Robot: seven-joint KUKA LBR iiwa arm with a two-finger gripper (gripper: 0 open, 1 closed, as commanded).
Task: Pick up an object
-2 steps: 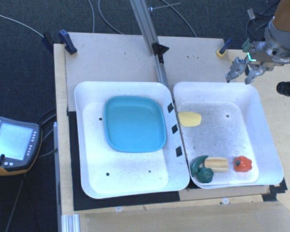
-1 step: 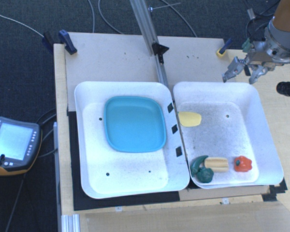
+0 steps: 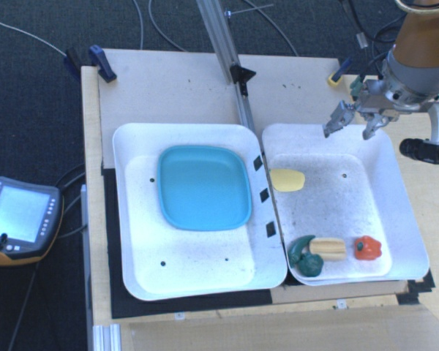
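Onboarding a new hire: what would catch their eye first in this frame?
The teal plate lying in the left bin. Then the toy food in the right bin: a yellow piece at its left wall, a red one near the front. The gripper hangs open over that bin's far edge.

plate (image 3: 205, 187) in left bin (image 3: 128, 196) | pepper (image 3: 366, 248) in right bin (image 3: 402, 196)
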